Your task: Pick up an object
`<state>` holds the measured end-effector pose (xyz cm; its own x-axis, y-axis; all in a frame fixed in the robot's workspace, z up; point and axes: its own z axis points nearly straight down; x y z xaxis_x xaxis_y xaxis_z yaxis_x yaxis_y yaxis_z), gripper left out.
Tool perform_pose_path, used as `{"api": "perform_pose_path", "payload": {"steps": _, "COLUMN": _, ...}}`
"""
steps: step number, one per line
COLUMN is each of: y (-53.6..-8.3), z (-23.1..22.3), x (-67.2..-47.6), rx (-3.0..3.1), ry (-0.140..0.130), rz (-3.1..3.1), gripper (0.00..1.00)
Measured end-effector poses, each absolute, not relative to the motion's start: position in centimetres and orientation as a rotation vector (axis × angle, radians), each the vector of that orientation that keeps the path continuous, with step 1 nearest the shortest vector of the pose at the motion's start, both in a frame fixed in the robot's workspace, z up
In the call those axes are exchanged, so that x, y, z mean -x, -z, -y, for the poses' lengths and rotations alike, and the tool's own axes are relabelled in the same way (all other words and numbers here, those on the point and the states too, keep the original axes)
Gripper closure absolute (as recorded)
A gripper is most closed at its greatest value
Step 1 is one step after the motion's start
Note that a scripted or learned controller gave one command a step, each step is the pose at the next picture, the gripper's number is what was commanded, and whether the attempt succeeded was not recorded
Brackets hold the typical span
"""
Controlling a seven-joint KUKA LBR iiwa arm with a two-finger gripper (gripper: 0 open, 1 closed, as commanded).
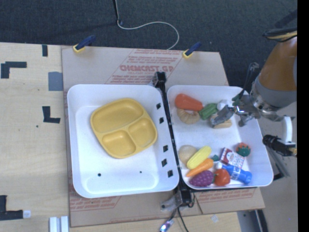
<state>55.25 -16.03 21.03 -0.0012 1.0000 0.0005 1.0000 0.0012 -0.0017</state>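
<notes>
Jaws [223, 115] on the grey arm sit low in the right white bin [263, 151], right over a small tan bread-looking toy [223, 124] beside a green plastic veggie [208, 111]; can't tell if they're spread or pinching it. Left white bin [79, 129] holds a yellow divided plate [123, 127], all on a light wooden desk [29, 144] with dark carpet [58, 8] behind.

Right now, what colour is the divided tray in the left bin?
Yellow: the divided tray, plain with no pattern, seen clearly in the camera view.

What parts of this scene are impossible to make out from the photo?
- Pincer: blurred; open or shut, unclear.
- Tan item beneath it: partly covered by the pincer, identity unclear.
- Red-and-white carton: print too small to read.
- Arm: cut off by the picture's right edge.
</notes>
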Motion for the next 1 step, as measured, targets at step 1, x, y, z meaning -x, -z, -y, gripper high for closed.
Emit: {"api": "perform_pose_path", "payload": {"steps": 1, "y": -36.01, "z": 10.81, "x": -50.90, "rx": 2.219, "ry": 0.011, "rz": 2.234, "gripper": 0.00}}
